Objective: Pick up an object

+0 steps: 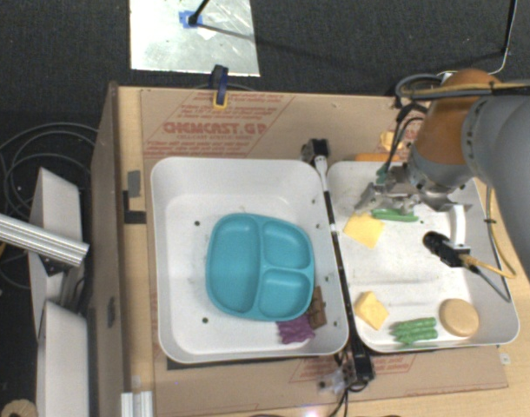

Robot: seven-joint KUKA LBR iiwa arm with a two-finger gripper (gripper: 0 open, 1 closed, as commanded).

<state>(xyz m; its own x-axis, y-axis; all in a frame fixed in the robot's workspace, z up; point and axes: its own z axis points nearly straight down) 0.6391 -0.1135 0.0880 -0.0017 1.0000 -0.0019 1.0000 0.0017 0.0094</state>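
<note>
Camera view puts your end effector (388,200) low in the right bin (404,266), just up and to the right of the yellow wedge (363,230). From this angle you cannot tell whether it is released or clenched, and nothing can be seen gripped in it.

Your likeliest target is the green strip (397,216). It lies flat on the bin floor, just right of the wedge's upper corner and directly under the end effector, touching it or nearly so.

Judging by its look, the strip is a light plastic toy piece, stiff enough to keep its shape and probably smooth. It is thin and sits low, so it may slide or tip away if you close on it off-centre. Take it across its narrow width near the middle, coming down close to the floor.

The wedge itself is the easier fallback: it is chunkier, and its flat sides suit a pinch.

Further below the wedge sits a yellow block (370,309). Below and to the right of the wedge are the green pods (414,327) and a tan round piece (460,317), all well apart from your tool.

Left of the wedge, across the bin wall, the blue plate (256,263) lies in the left bin (182,198).
</note>
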